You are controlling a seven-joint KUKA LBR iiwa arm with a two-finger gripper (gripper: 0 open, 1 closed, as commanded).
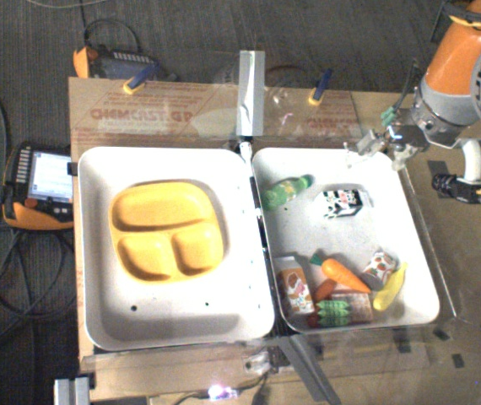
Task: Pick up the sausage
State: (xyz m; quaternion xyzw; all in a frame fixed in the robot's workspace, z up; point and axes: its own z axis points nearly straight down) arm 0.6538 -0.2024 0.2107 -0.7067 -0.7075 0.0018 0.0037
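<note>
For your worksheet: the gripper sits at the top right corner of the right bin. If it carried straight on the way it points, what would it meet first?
The gripper points left and slightly down over the right bin. Most likely it would first meet the bin's bare floor or the black-and-white carton; depth is unclear from this view.

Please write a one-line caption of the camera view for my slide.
KUKA gripper hovers over the right bin's far rim; toy food clusters at its near edge, yellow tray in left bin.
</note>
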